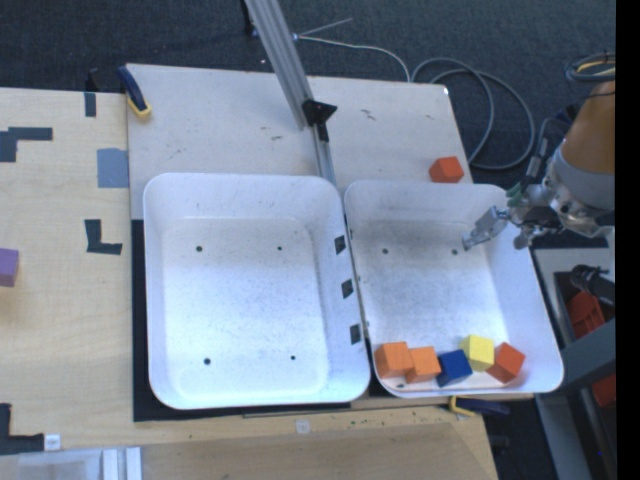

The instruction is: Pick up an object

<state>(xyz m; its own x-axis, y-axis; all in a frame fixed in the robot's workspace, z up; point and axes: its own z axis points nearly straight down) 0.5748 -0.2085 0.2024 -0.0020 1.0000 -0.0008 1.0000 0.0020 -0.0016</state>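
Note:
Several small blocks lie in a row along the front wall of the right bin (520, 298): two orange blocks (393, 356) (424, 364), a blue block (453, 367), a yellow block (480, 350) and a red-orange block (508, 361). My gripper (503, 232) hangs over the right bin's far right part, well behind the row of blocks. Its fingers stand open with nothing between them. The arm's orange band (598, 128) shows at the right edge.
The left bin (160, 268) adjoins the right one. Another orange block (446, 170) rests on the bench just behind the right bin. A purple block (8, 266) sits at the far left. A slanted metal rail (285, 53) and cables (480, 88) lie behind the bins.

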